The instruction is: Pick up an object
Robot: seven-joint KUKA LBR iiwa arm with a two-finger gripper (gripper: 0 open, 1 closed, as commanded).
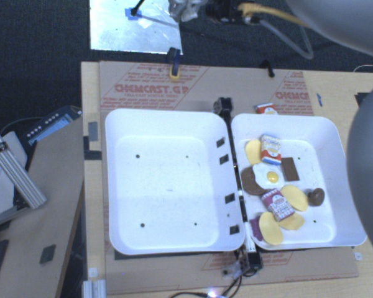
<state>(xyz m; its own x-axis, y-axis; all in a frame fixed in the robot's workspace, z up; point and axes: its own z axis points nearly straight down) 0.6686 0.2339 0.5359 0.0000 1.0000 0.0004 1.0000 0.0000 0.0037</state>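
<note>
**Hovering high while the toy food is waiting in the right bin**

Hanging above the far edge of the bench, the gripper [188, 2] is sitting well apart from both bins, and its state is something I cannot tell.

Lying in the right bin [336, 135] is a cluster of toy food: a fried egg [268, 177], yellow slices [293, 197], a brown square [290, 169] and small printed packets [271, 148]. These are looking light, flat and stiff, likely slippery. The upper packet is looking thickest, so pinching across its narrow sides is seeming the safest hold.
</note>
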